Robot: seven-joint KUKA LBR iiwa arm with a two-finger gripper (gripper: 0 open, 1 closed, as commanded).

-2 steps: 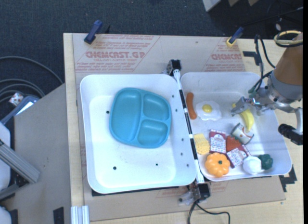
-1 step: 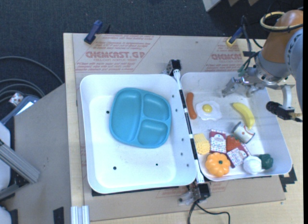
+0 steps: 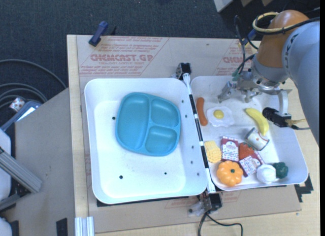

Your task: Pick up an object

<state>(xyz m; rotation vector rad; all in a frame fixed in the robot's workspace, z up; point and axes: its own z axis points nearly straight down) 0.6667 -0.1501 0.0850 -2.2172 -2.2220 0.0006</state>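
The right bin (image 3: 296, 155) holds several toy foods. A fried egg (image 3: 218, 114) and a red sausage (image 3: 202, 111) lie at its left. A yellow banana (image 3: 258, 121) and a small tin can (image 3: 257, 139) sit toward the right. Along the front are a corn cob (image 3: 213, 152), two red packets (image 3: 230, 148), an orange pumpkin (image 3: 229, 173), a white ball (image 3: 265, 174) and a green piece (image 3: 280, 169). My gripper (image 3: 235, 96) hangs over the bin's back part, just behind the egg. Its fingers are spread open with nothing between them.
The left bin (image 3: 99, 143) holds a blue divided plate (image 3: 148, 124). A black clip (image 3: 184, 69) sits where the two bins meet at the back. A blue object (image 3: 98, 33) lies at the board's far left corner. Cables run at the left of the bench.
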